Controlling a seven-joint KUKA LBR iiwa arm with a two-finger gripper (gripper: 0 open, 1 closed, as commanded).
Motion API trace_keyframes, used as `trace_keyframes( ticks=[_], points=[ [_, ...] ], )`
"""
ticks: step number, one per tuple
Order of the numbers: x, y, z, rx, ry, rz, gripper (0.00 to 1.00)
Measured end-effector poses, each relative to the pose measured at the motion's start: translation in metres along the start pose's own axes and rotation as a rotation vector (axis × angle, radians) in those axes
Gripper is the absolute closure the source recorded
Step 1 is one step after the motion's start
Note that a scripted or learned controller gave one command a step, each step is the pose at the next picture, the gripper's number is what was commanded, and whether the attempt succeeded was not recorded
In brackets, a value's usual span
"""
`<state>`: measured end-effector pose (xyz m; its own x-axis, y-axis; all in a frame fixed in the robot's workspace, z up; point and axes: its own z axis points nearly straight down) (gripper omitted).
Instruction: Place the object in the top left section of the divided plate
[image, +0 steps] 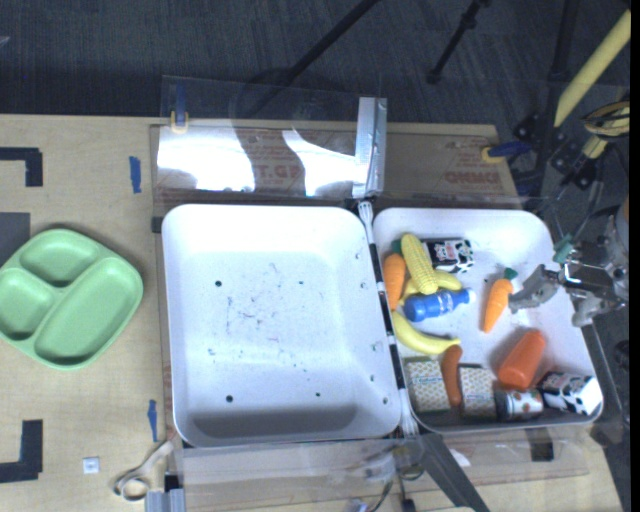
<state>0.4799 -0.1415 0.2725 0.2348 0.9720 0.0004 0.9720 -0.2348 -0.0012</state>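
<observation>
Here, you look down at a slant on a pale wooden counter (80, 160) carrying two shallow white plastic bins side by side. The left bin (270, 320) has only faint scuff marks on its floor. The right bin (520, 225) holds a cluster of toy foods. Near its back wall, a yellow plastic corn cob (417, 262) lies next to a small black-and-white carton (449, 254). An orange plastic carrot (395, 278) lies just left of the corn cob, against the bin's left wall. Below them, a small blue bottle (434, 304) rests above a yellow plastic banana (424, 335). A second small orange carrot (494, 303) lies near the middle of the bin, and a larger orange rounded piece (521, 358) lies below it. Along the front wall are a flat speckled packet (430, 385), a reddish sausage-shaped piece (453, 372) and another black-and-white carton (572, 392).

The metal tool (540, 285) reaches in from the right and sits just right of the second small orange carrot, with nothing visibly in its grip; you cannot tell whether it is spread or closed.

Well apart, on the counter's far left, the green divided plastic plate (68, 297) sits with three sections.
</observation>
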Motion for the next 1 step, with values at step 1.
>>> trace_keyframes(
  ticks=[1],
  points=[
    [0.0000, 0.0000, 0.0000, 0.000, 0.000, 0.000, 0.00]
  ],
)
